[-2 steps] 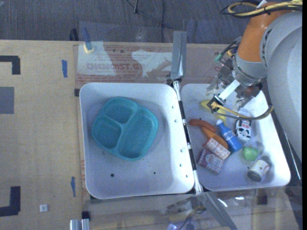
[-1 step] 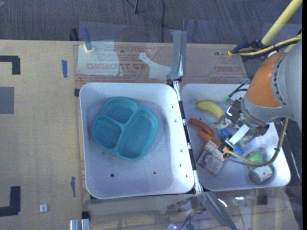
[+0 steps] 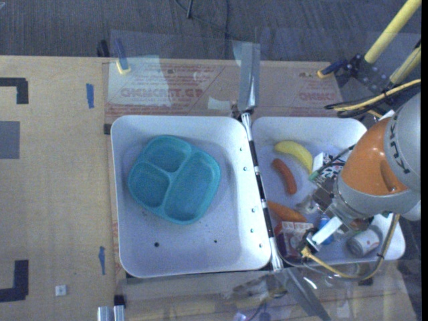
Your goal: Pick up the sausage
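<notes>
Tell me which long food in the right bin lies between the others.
The reddish sausage: the yellow banana lies above it in view, the orange carrot below.

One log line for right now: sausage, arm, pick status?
sausage: loose in right bin, beside banana | arm: over right bin, apart from sausage | left bin: teal plate | pick: not done

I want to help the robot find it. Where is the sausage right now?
In the camera view, the sausage lies in the right bin, near its left wall, just below the yellow banana and above the orange carrot.
</notes>
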